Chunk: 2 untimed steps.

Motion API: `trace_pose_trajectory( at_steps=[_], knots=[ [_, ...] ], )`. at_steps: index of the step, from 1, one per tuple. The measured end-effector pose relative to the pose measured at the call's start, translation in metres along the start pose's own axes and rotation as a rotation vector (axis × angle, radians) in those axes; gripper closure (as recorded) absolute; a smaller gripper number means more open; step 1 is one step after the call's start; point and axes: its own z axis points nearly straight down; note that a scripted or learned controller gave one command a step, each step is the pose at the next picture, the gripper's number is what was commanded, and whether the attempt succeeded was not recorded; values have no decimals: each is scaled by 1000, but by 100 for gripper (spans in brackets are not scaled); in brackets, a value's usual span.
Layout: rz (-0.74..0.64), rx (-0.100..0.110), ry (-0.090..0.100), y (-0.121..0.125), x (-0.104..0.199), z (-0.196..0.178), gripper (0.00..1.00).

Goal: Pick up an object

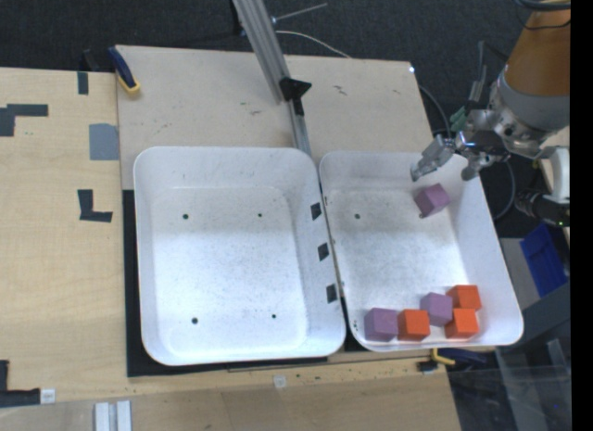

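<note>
We see the gripper [451,160] spread wide, holding nothing, just above a lone purple block [431,200] lying in the right bin [482,234]; its isolation probably makes it the easiest pick.

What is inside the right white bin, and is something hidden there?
The right bin holds six blocks: one purple block alone near the far end below the gripper, and five, purple and orange, clustered at the near end. Whether they cover anything smaller cannot be seen.

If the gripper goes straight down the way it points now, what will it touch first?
Probably the lone purple block, just below and left of the open gripper; depth is unclear, so it may instead meet the right bin floor beside it.
</note>
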Motion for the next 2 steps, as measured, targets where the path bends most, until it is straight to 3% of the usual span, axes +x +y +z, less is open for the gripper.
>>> trace_pose_trajectory(
  at_steps=[1,2],
  knots=[
    [3,-6,-4,24,-50,-31,0],
    [2,8,0,27,-64,131,0]
  ],
)
